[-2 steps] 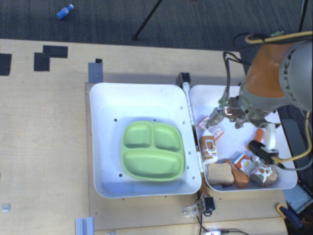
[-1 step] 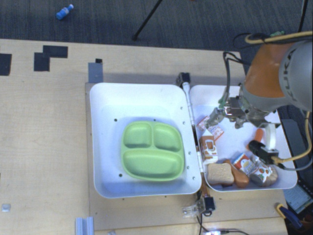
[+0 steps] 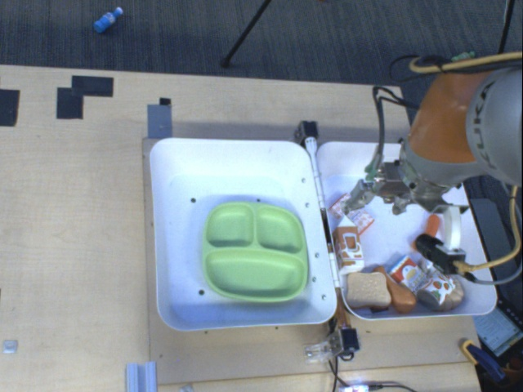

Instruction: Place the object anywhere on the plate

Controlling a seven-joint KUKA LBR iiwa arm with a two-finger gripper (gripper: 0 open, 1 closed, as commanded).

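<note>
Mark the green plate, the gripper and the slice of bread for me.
green plate [image 3: 255,251], camera view: on the wide lower compartment.
gripper [image 3: 357,202], camera view: midway between the fingertips, above the right bin's left side.
slice of bread [image 3: 368,289], camera view: middle of its top face.

Left bin [image 3: 163,219]: held the plate [image 3: 255,251] at its middle.
Right bin [image 3: 392,158]: touched the left bin's right edge.
Food items [image 3: 400,284]: crowded the right bin's front edge.
Pincer [image 3: 353,204]: over the right bin's left side.

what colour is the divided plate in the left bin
Light green, seen in the camera view: the three-compartment plastic plate.
</note>
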